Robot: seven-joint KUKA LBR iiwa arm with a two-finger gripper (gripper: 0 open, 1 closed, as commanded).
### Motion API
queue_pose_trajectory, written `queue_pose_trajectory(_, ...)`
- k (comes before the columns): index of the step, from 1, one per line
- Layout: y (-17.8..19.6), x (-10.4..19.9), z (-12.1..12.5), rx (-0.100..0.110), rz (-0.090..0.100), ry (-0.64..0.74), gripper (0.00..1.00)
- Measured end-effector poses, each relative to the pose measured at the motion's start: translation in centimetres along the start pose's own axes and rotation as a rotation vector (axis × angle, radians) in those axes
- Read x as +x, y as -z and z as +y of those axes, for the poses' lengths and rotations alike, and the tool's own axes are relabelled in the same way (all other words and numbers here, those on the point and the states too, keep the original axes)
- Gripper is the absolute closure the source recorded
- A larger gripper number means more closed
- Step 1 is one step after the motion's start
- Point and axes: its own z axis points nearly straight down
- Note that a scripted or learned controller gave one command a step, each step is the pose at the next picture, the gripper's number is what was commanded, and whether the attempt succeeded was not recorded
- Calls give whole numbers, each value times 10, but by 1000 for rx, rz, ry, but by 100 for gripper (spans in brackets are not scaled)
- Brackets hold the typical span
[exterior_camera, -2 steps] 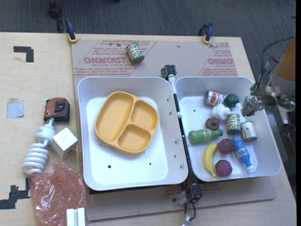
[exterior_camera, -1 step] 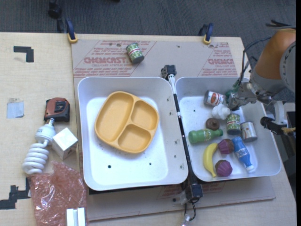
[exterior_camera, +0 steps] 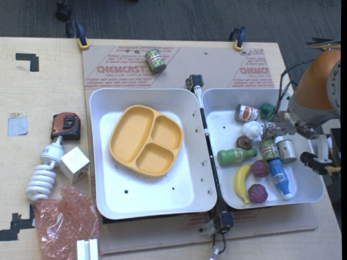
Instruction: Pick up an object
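Reaching in from the right edge of the frame, the grey arm with its orange band has its gripper (exterior_camera: 271,131) low over the right-hand shallow white bin (exterior_camera: 312,191), among the objects crowded at centre right. Its tip is lost in that clutter, so I cannot tell what state the tool is in or whether it has hold of anything.

Judging from this, the pick is not yet done: nothing is visibly lifted, and every object appears to rest on the bin floor. Candidates closest to the tool are a small can with a green and brown label (exterior_camera: 268,149), a silver metal cylinder (exterior_camera: 286,149), a crumpled white lump (exterior_camera: 252,129) and a red-and-white can (exterior_camera: 247,113). Further toward lower right lie a blue bottle with a white cap (exterior_camera: 280,177), a yellow plastic banana (exterior_camera: 242,182), a green plastic bottle on its side (exterior_camera: 235,156) and two purple balls.

The left-hand white bin (exterior_camera: 108,196) holds a yellow three-compartment plate (exterior_camera: 145,140).

For writing, the brown cardboard sheet (exterior_camera: 122,64) under the bins carries red print reading "CHEMCAST" at upper centre, partly repeated at upper right. Can labels are too small to read.
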Motion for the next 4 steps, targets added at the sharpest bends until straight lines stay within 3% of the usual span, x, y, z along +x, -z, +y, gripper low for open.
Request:
queue_pose_trajectory(1,15,5,-20,-51,-12,5,0)
queue_pose_trajectory(2,14,14,-29,-72,-15,8,0)
queue_pose_trajectory(3,23,14,-29,-71,-15,7,100)
queue_pose_trajectory(4,79,62,41,4,0,3,100)
